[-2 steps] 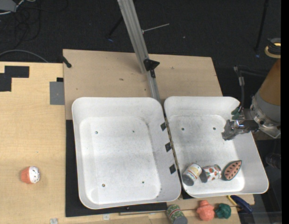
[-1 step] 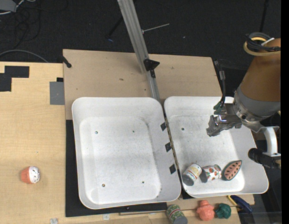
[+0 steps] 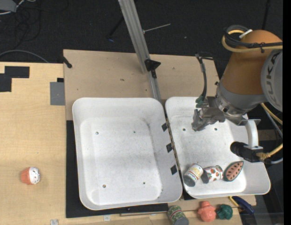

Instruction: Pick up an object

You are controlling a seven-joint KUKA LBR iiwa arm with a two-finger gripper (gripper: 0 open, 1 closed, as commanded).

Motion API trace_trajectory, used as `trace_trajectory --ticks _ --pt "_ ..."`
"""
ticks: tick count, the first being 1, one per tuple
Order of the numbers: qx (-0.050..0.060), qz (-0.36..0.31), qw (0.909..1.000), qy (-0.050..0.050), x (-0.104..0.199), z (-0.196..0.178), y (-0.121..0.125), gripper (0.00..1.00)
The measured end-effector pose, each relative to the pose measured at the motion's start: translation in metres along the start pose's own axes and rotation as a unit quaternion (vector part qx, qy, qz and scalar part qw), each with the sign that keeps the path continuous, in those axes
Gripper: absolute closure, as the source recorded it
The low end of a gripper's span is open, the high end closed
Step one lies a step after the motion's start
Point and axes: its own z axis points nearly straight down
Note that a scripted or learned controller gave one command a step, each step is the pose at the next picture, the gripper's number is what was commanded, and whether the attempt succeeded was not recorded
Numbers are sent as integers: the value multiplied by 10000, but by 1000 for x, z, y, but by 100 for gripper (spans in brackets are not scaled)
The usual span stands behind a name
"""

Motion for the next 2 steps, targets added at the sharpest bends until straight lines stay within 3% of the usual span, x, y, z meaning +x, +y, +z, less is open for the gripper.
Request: trace_trajectory --ticks 1,2 --pt "2 5 10000 -5 47 -1 11 100" --pt "24 6 10000 -5 94 21 22 100"
